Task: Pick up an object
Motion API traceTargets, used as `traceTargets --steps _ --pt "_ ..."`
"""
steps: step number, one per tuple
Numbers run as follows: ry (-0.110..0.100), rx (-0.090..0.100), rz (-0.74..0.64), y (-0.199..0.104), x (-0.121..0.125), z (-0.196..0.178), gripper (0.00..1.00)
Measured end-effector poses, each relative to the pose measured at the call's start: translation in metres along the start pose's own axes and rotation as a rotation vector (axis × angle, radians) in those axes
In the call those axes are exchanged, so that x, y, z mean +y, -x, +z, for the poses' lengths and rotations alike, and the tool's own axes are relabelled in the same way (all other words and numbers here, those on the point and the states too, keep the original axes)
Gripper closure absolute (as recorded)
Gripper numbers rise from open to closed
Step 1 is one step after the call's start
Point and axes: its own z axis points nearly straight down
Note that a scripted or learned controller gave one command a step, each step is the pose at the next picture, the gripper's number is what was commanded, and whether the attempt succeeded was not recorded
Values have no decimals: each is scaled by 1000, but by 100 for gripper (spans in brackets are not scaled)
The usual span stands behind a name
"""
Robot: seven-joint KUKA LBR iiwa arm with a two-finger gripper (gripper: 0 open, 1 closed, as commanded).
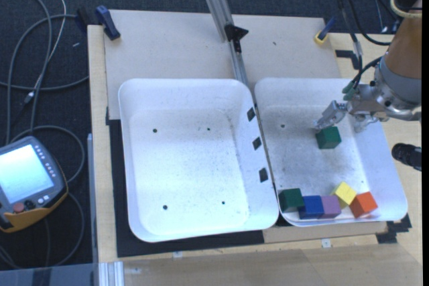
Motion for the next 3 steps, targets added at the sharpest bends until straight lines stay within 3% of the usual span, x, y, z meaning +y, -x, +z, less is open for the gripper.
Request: traceTargets --steps 1,2,3 --pt "-9 1 2 41 19 145 0" --pt "4 -1 -4 23 76 153 0" --pt "-3 0 6 84 35 152 0"
